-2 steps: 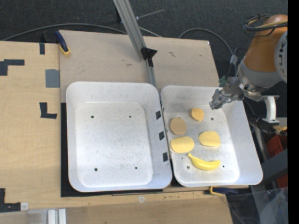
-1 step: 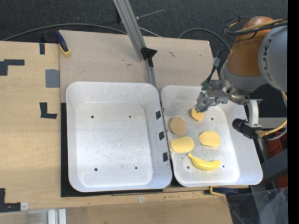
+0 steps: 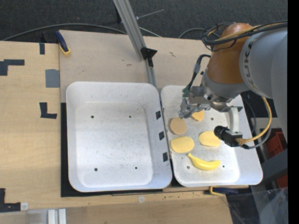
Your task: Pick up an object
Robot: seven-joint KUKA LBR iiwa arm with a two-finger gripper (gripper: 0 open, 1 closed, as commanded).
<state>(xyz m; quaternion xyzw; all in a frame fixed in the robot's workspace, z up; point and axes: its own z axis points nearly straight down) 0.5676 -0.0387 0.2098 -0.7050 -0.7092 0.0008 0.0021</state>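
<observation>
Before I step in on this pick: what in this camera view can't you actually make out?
- Gripper: finger state unreadable; small, dark, under the wrist.
- Yellow piece beside it: partly covered by the wrist, shape unclear.
- Right bin: far corner behind the arm.
- Contact with the tan disc: cannot tell from this slanted view.

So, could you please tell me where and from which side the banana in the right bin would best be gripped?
Probably at the middle of the banana, coming straight down from above. It lies flat on the floor of the right bin, curved, with both ends tapering, so its thick middle gives the surest hold. Set the jaws across its narrow width; bare floor lies on either side, though the yellow disc sits close to its left tip.
</observation>
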